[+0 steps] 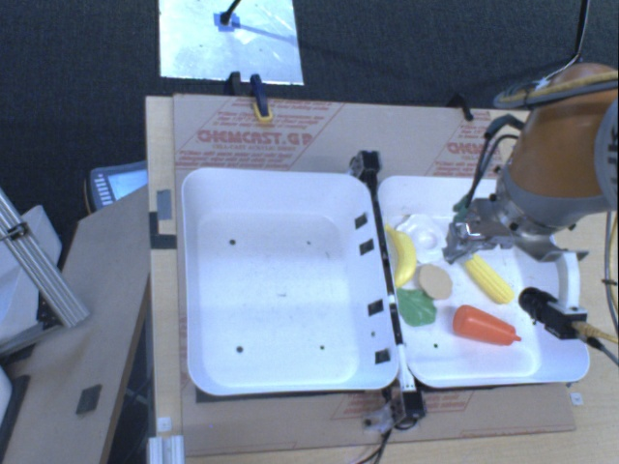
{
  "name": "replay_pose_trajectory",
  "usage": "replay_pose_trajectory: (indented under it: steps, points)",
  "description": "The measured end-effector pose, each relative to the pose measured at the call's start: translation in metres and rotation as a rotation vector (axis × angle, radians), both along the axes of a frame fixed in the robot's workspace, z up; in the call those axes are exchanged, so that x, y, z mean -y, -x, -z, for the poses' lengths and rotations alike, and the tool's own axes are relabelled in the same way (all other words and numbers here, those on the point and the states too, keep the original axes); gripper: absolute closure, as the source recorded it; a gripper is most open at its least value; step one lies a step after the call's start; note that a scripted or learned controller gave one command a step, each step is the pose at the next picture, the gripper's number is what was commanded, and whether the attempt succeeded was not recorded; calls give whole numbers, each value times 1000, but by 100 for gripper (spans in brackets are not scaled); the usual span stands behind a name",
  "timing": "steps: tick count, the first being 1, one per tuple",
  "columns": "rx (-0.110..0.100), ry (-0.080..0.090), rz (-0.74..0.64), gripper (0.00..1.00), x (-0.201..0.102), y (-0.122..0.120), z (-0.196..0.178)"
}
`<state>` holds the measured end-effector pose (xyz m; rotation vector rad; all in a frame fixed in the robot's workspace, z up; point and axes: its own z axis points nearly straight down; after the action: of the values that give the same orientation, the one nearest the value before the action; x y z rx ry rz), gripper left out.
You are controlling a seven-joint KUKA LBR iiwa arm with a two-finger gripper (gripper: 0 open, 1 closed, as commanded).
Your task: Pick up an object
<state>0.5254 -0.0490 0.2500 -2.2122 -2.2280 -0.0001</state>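
The gripper [462, 247] hangs low in the right bin [556, 361], middle right of the frame — I cannot tell what it is doing. Just beside it lies the corn [489, 278]. Lower down sit the carrot [486, 326], a tan disc [434, 281], a green piece [417, 306] and a banana [402, 256].

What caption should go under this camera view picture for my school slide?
Robot end effector hovers over toy banana, corn, carrot and green piece in the right bin.
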Motion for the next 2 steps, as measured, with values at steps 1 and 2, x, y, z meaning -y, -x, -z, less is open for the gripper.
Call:
replay_pose_trajectory:
  steps: [1,2]
  points:
    - [22,2,-2,100,-29,-57,-140]
    - [5,2,3,0,-27,-54,-131]
